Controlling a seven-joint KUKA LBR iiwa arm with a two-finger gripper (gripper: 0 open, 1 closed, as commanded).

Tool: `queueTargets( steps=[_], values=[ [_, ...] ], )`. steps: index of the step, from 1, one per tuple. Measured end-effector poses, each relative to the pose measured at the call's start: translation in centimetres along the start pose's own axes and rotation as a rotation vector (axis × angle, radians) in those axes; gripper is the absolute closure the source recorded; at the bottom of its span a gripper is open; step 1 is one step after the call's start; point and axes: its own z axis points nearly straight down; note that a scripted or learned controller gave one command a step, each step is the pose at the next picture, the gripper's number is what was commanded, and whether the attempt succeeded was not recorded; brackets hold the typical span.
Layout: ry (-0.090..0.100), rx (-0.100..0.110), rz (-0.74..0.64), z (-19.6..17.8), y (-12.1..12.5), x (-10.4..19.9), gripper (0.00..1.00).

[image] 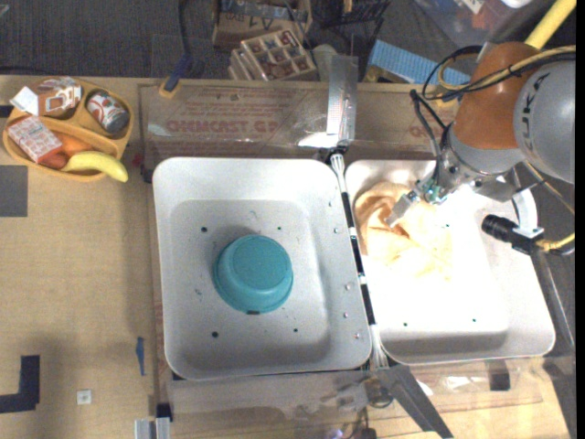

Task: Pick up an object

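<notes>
the arm (512,108) reaches into the right bin (475,327) near its far left corner, jaws down at an orange cloth (382,213) bunched against the bin's left wall. whether the jaws are clenched or released, i cannot tell. a teal bowl (255,273) sits upside down mid left bin (183,199).
</notes>
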Motion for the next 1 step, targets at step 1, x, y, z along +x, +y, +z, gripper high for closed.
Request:
queueTargets(
  steps=[1],
  values=[
    [0.005,0.013,-0.07,2.2,2.25,0.22,0.0]
  ],
)
